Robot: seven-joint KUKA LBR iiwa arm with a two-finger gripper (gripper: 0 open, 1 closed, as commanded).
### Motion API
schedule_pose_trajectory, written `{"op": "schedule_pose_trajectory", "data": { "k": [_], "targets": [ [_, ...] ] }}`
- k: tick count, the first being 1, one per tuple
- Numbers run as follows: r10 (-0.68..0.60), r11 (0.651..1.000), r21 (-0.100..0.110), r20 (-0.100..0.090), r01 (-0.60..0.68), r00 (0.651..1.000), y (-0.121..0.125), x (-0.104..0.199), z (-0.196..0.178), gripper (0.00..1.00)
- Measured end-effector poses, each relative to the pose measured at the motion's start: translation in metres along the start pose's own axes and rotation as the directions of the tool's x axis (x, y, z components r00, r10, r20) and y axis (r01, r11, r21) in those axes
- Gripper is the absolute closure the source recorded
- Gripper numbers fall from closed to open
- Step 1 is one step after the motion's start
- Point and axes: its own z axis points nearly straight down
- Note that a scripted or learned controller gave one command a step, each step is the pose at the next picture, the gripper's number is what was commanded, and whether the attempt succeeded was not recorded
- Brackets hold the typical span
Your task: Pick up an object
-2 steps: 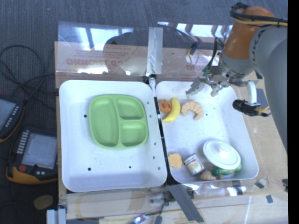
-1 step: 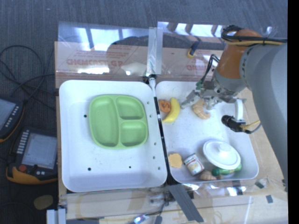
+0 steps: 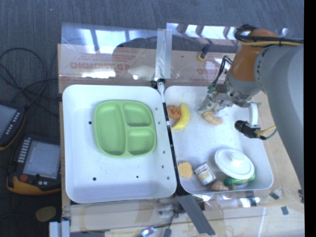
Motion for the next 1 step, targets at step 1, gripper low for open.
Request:
{"op": "schedule_pose_trajectory", "data": {
  "k": [1],
  "targets": [
    [0.083, 0.997, 0.012, 0.001, -0.083, 0.997, -0.0046, 0.0381, -0.1041, 1.00]
  ]
}}
